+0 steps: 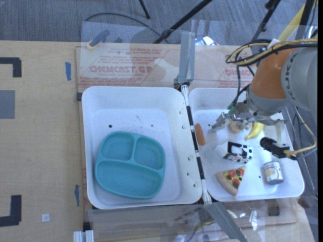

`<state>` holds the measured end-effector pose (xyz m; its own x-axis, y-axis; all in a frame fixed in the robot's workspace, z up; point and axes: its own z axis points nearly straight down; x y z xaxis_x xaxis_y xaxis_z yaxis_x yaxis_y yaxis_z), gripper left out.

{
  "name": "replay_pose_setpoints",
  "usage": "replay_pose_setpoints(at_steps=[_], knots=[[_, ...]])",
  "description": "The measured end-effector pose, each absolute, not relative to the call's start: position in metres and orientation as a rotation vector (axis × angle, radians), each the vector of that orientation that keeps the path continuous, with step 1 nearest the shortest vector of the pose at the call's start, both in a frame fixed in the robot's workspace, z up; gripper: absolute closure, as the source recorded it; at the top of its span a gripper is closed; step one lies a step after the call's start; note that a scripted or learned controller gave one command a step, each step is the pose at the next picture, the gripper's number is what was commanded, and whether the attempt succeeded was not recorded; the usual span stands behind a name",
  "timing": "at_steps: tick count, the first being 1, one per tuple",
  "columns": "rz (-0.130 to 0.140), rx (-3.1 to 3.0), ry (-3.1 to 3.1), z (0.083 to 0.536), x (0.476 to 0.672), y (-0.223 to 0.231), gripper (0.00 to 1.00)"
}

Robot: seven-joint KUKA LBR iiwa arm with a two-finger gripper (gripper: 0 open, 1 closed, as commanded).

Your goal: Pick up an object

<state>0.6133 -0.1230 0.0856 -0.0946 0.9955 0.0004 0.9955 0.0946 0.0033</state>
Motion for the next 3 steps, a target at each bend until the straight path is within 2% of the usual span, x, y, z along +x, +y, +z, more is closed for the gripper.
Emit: replay_pose_setpoints(at_steps=[1, 2, 3], knots=[[0.003, 2.058, 2.369, 0.0863, 0.5329, -0.1457, 0.00], [0.006, 2.061, 2.361, 0.0949, 0.5347, -0.1479, 1.00], [0.005, 2.061, 2.362, 0.0949, 0.5347, -0.1478, 0.00]])
